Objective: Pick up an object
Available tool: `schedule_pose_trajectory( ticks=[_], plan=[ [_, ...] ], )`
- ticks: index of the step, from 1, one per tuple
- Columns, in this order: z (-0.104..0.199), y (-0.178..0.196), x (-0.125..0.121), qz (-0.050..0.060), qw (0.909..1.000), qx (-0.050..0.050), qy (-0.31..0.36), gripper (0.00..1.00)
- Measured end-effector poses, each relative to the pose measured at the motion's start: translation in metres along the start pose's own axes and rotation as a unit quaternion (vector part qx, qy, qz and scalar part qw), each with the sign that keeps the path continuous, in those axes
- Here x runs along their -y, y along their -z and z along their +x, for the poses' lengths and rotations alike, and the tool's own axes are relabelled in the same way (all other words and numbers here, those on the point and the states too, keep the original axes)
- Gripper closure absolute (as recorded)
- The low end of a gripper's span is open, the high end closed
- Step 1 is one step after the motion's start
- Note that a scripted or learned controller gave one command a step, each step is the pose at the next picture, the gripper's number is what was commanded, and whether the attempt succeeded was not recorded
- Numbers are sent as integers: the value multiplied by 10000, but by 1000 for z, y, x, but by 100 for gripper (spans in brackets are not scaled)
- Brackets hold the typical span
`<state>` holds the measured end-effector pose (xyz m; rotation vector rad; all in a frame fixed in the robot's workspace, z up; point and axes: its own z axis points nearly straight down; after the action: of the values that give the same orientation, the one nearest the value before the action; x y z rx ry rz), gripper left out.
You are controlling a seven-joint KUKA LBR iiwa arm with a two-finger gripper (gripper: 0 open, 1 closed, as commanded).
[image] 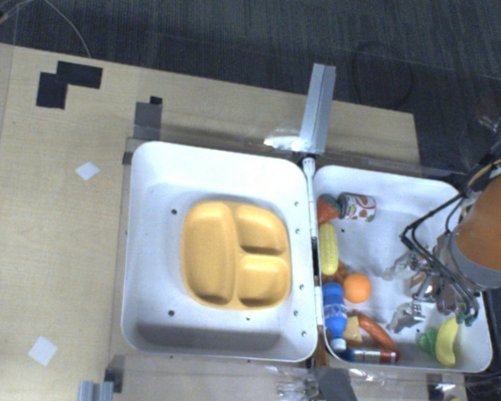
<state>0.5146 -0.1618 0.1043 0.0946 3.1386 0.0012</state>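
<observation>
The right bin [395, 189] holds several small objects. A small can [357, 207] lies near its back wall, beside a red piece [325, 211]. A yellow corn cob [327, 249] lies along the left wall, with an orange ball [357, 288] and a blue bottle [334, 307] below it. An orange carrot [373, 330] and a red marker [370, 353] rest at the front. A yellow banana [447, 342] lies at the front right. My gripper [401, 296] hangs low over the bin's bare middle, right of the ball, open with nothing between its fingers.
The left bin [153, 229] holds a yellow divided plate [233, 254]. The arm's orange band [499, 223] covers the right bin's far right side, with black cables around it. A metal post [319, 104] stands behind the divider between the bins.
</observation>
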Motion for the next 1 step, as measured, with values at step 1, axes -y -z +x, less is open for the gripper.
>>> schedule_pose_trajectory(
  ticks=[1],
  plan=[
    [21, -14, -3, 15, 9939, 94, -1096, 0]
  ],
)
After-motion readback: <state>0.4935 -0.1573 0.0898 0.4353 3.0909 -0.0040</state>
